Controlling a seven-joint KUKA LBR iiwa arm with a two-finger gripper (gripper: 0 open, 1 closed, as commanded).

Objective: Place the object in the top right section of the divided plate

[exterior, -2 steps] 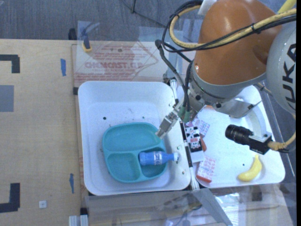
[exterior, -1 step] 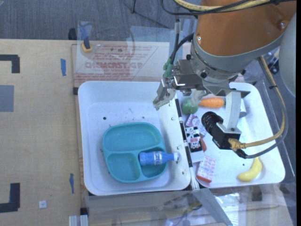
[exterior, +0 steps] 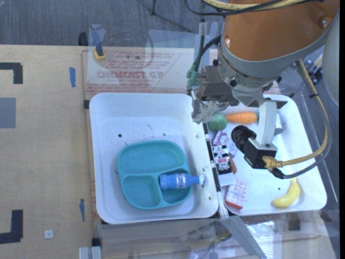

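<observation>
We judge the step in hand to be the pick, so we would want the gripper [exterior: 204,114] squarely over one item — the green object [exterior: 218,123] just beneath it seems nearest — before carrying it to the teal divided plate [exterior: 145,163] and setting it in the upper right section, away from the blue bottle [exterior: 179,181] lying across the plate's lower right section. Beside the green object lies a carrot [exterior: 241,117] — whether the gripper is spread or closed we cannot tell, and nothing is visibly held.

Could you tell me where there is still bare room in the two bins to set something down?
Bare floor lies in the left white bin behind and left of the teal divided plate. The plate's large rear section is free; a blue bottle lies across its front right. The right white bin is crowded: orange carrot, green object, yellow banana, small packets.
</observation>
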